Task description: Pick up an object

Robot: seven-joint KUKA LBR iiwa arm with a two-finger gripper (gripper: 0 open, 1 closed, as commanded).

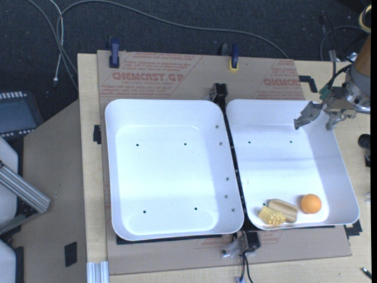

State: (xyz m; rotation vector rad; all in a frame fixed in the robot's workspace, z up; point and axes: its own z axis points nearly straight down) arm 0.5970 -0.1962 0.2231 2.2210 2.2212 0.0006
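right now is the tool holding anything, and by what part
Nothing is held. The tool hangs open over the far right corner of the right bin, while the orange, bread roll and corn lie at its near edge.

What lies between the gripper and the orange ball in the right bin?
Camera view: between gripper and orange ball, just bare white floor of the right bin.

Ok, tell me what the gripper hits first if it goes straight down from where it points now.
The gripper, fingers spread, points down over the far right corner of the right bin. It would likely meet bare bin floor first; the orange ball and other pieces lie at the near edge. Depth is uncertain.
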